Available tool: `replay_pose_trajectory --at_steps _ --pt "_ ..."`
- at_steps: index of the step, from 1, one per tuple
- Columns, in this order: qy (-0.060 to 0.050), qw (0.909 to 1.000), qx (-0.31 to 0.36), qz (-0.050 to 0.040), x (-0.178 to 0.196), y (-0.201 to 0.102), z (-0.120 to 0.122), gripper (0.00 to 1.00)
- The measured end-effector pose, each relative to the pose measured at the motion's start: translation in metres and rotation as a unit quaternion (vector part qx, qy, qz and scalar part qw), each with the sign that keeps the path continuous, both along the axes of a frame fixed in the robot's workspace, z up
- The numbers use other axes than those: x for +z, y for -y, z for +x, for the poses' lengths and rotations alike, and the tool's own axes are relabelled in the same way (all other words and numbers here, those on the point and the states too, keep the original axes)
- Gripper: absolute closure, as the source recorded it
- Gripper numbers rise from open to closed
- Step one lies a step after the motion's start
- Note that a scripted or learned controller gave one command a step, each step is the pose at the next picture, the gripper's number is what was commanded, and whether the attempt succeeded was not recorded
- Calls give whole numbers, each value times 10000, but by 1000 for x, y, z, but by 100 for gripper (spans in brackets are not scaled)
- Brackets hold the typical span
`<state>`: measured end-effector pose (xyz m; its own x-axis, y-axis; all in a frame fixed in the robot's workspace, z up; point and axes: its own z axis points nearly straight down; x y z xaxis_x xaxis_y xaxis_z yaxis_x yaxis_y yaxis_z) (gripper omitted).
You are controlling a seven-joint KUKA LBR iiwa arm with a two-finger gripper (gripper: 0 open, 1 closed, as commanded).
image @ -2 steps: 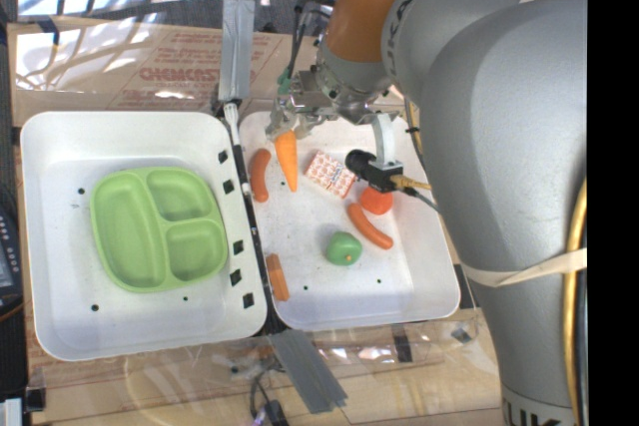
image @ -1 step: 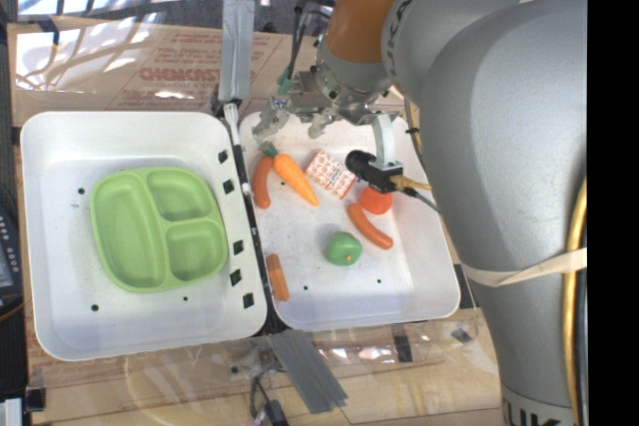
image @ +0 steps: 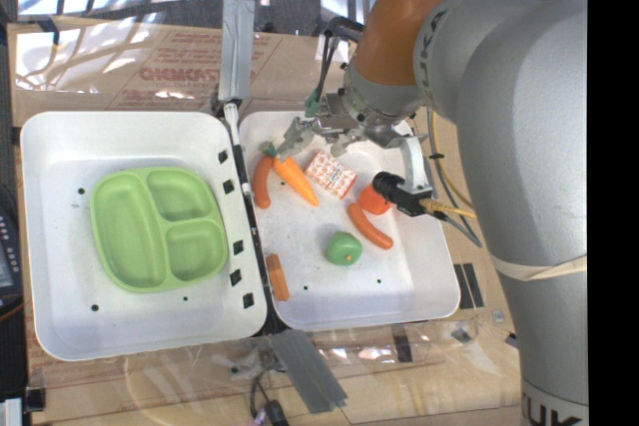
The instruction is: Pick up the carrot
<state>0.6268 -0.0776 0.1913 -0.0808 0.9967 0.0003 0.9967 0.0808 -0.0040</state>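
The carrot [image: 297, 181] is orange with a small green top. It lies slanted in the upper left of the right bin [image: 419, 289], between a reddish sausage [image: 262, 183] and a pink-and-white wafer pack [image: 329, 175]. My gripper [image: 318, 141] hangs just behind the carrot's leafy end, at the bin's far side. It is open, its two grey fingers [image: 292, 139] spread apart with nothing between them. The carrot rests on the bin floor, apart from the fingers.
Also in the right bin are a red toy piece [image: 373, 201], a second sausage [image: 369, 226], a green apple [image: 343, 248] and a small orange piece [image: 277, 276] by the left wall. The left bin [image: 50, 175] holds a green divided plate [image: 160, 226].
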Motion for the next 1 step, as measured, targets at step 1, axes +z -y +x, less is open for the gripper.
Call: replay_pose_trajectory --at_steps 1 --pt "81 9990 446 -3 -92 30 14 0"
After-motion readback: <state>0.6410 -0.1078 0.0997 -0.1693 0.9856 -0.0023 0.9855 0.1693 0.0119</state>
